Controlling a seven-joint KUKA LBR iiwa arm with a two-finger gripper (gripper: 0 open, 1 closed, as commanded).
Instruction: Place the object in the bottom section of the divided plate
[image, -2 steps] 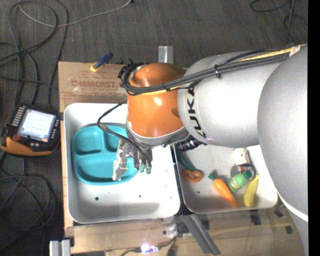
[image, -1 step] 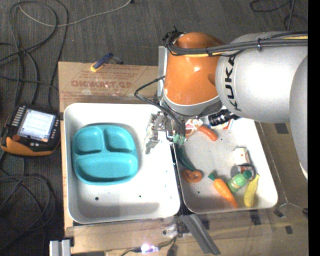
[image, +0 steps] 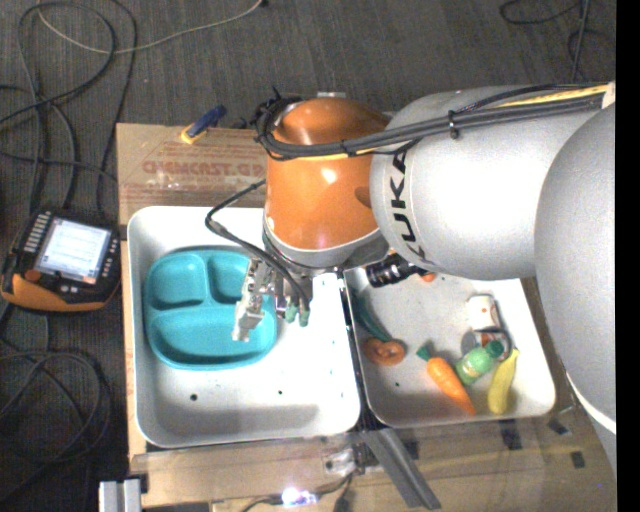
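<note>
1. As we looked down on the bench, the arm (image: 450, 170) swept in from the right and its orange band (image: 320, 185) hung over the seam between the two white bins.
2. We saw the gripper (image: 262, 310) poised at the right edge of the teal divided plate (image: 195, 310), over its large bottom section; whether it was open or closed, we could not tell, and no object showed in its grasp.
3. The plate lay in the left bin (image: 200, 410), toward that bin's upper left.
4. We counted the loose things in the right bin (image: 400, 405): an orange carrot (image: 447, 382), a yellow banana-like piece (image: 501, 380), a green item (image: 478, 362) between them, a small orange-brown ring (image: 385, 351), a white and red piece (image: 482, 310).
5. The arm's bulk covered the right bin's upper part and the plate's upper right corner.
6. Off the bench to the left, we noted a tablet-like pendant (image: 65, 258) amid cables, and a cardboard sheet (image: 190, 165) behind the bins.
</note>
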